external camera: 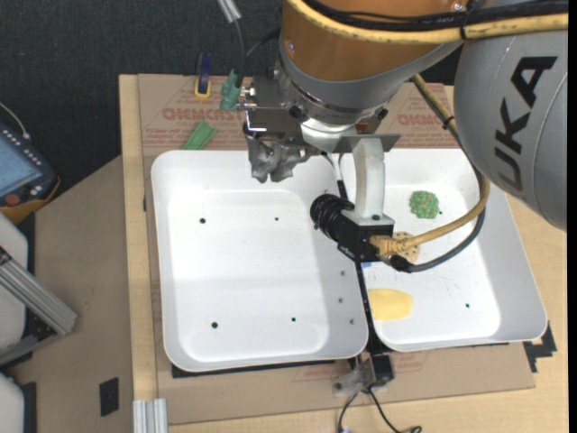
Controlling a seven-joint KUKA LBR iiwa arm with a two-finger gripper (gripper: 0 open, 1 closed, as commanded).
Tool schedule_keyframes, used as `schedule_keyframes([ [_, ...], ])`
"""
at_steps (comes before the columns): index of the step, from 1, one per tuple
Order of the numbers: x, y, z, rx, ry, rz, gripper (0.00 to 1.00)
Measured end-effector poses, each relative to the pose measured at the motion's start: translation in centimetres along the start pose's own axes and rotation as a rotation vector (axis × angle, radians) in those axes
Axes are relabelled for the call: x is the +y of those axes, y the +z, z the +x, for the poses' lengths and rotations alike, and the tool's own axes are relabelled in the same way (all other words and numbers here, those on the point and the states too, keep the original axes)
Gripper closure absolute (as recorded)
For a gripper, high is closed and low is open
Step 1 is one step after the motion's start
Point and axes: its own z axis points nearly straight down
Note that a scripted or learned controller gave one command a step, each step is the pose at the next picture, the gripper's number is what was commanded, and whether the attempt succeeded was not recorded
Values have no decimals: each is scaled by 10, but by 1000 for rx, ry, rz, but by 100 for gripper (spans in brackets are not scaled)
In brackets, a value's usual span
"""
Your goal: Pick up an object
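My gripper (273, 163) hangs over the back edge of the left bin (239, 269), close to its far rim, with nothing visible in it. In the right bin (469, 278), a bumpy green lump (424, 204) lies toward the back. A flat yellow piece (392, 305) rests near the front of that bin, close to the divider. Both objects are well to the right of the gripper.
The bins sit on a cardboard sheet (153, 115). A small green piece (200, 135) lies on the cardboard behind the left bin, and a blue and yellow item (204, 79) stands at the sheet's far edge. The bulky arm (379, 34) overhangs the back of both bins.
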Motion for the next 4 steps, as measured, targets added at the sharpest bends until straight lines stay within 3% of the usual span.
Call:
schedule_keyframes([
  [1, -9, 26, -4, -9, 7, 18, 100],
  [2, -11, 106, -7, -12, 10, 23, 100],
  [3, 16, 153, -78, -11, 16, 20, 100],
  [4, -12, 133, -71, -7, 7, 17, 100],
])
